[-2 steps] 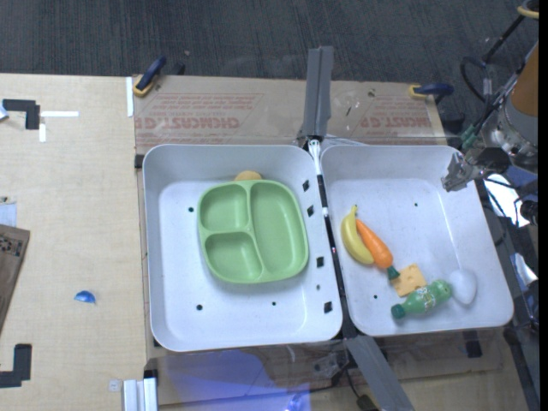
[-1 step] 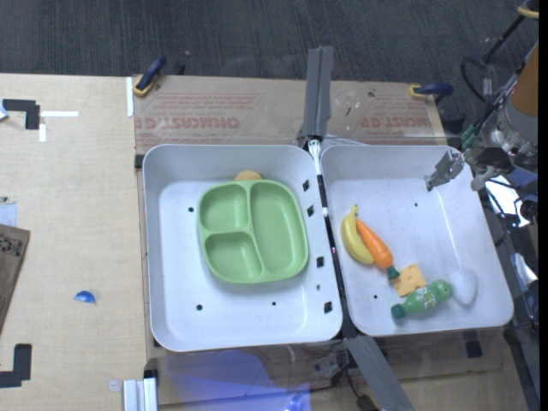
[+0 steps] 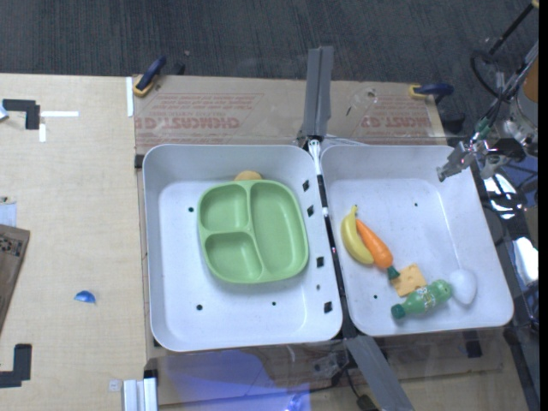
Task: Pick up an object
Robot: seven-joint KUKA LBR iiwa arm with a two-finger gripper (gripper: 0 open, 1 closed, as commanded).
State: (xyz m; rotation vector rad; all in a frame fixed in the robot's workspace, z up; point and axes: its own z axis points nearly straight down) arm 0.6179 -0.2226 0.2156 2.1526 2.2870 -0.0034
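A slim orange plastic carrot [image 3: 374, 243] lies in the right-hand shallow white bin [image 3: 454, 229], its long axis running diagonally — blunt end up and left, green stem tip down and right; it rests against a curved yellow plastic banana [image 3: 351, 239] on its left; just beyond its tip sit a small yellow cheese-like wedge [image 3: 412, 278], a green plastic bottle [image 3: 422, 299] and a white egg-shaped object [image 3: 463, 286]. The end effector [image 3: 458, 159] hovers at the bin's upper right rim, well apart from the carrot, nothing visibly between its fingers — whether they are spread or closed cannot be told. A pale green three-compartment plastic tray [image 3: 253, 230] sits in the left-hand white bin [image 3: 171, 255] on the tabletop [image 3: 68, 229].
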